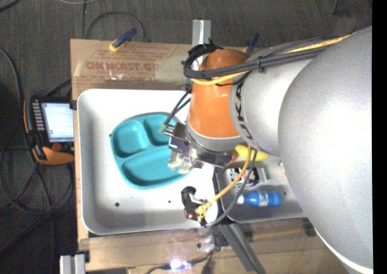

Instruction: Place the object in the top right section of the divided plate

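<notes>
A blue bottle point(261, 198) lies in the right bin point(290, 209), beside a yellow cable point(227, 185). A handheld pendant point(51, 127) sits left of the table, and a cardboard sheet point(121, 67) lies behind the bins with a blue clamp point(123, 38) on it. The floor is dark carpet with loose cables. In the left bin point(97, 206) lies the teal plate point(142, 149). The end effector point(180, 156) hangs over the plate's right edge; the arm point(290, 121) hides much of it, so its opening and the object cannot be told.
</notes>
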`<state>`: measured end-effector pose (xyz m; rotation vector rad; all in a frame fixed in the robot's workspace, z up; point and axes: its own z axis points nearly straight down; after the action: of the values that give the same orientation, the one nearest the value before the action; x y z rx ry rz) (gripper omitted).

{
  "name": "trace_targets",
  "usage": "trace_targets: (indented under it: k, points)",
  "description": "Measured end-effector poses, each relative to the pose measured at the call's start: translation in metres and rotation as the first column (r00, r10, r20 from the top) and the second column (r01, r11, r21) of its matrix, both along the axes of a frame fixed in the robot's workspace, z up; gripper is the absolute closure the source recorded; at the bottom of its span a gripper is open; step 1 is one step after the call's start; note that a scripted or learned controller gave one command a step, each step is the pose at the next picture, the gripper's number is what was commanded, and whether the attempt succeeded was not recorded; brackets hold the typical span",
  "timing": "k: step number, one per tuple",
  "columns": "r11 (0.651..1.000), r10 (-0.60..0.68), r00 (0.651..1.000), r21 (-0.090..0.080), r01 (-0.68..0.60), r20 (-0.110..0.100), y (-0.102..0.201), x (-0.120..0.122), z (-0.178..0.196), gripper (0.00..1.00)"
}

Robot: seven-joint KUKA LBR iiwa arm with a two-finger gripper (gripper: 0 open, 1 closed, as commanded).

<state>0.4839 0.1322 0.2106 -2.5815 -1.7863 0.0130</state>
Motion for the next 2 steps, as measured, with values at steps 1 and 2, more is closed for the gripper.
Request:
trace_targets:
  k: [1, 2]
  points:
    - [0.947, 0.322, 0.947, 0.000, -0.322, 0.002, 0.074, 0.035, 0.038, 1.00]
    - [0.838, 0.545, 0.838, 0.004, -0.545, 0.001, 0.027, 0.000, -0.010, 1.00]
